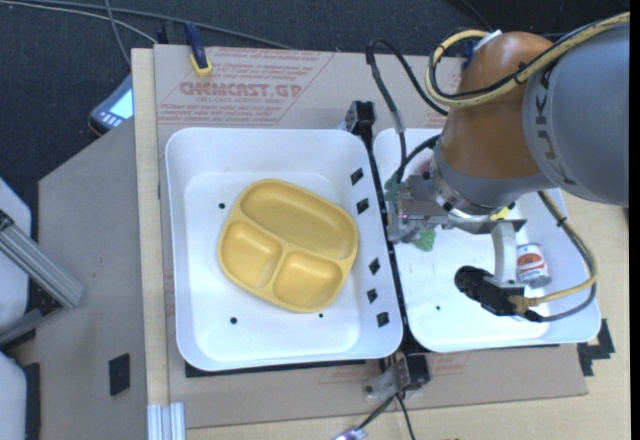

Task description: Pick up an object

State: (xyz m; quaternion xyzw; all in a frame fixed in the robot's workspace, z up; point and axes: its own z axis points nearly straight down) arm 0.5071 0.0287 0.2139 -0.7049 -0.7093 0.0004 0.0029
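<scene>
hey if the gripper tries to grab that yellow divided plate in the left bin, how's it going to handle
The yellow plate looks like moulded plastic, so probably stiff and light. It lies flat in the left bin, so only its low rim offers a hold, and its smooth look suggests it may slip. It seems unlikely to roll or tip.

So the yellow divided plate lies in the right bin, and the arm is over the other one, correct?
Not quite. The camera view shows the yellow divided plate lying in the left bin; the arm is over the other one, the right bin.
</scene>
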